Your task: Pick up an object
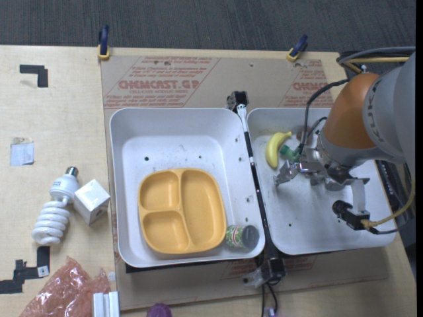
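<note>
A yellow banana [277,148] lies in the right bin [317,233] near its far left corner, with a small green thing [289,152] touching its right side. My gripper [293,170] hangs low in that bin, just right of and in front of the banana. I see nothing held in it. The grey arm with its orange band [350,114] covers the bin's far right part. In the left bin [125,177] rests a yellow divided plate [182,210], and a small green-labelled jar [240,236] lies on its side at the near right corner.
On the bench left of the bins lie a white spiral light bulb [54,210], a small white box [92,201] and a pink mesh bag [63,289]. A black divider [251,170] runs between the bins.
</note>
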You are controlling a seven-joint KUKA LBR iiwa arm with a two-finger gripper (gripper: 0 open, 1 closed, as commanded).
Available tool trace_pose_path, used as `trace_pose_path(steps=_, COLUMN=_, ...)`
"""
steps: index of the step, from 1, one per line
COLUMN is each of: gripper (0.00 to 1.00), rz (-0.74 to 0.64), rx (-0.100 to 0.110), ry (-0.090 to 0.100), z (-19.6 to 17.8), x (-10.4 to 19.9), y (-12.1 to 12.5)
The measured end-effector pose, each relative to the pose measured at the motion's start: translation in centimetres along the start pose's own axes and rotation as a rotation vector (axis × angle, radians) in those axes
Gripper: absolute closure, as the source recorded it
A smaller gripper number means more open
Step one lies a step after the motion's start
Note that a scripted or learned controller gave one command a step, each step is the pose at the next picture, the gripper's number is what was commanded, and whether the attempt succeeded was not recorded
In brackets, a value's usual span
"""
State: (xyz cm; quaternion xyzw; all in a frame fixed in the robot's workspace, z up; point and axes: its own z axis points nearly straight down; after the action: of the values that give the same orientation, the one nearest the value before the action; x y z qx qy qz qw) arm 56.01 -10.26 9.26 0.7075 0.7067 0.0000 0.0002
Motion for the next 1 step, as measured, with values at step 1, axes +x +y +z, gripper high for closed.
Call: trace_pose_path(steps=1, gripper=1.0, rz=0.0, rx=-0.002, ry=-0.001, z=-1.05, x=-0.07, y=0.09)
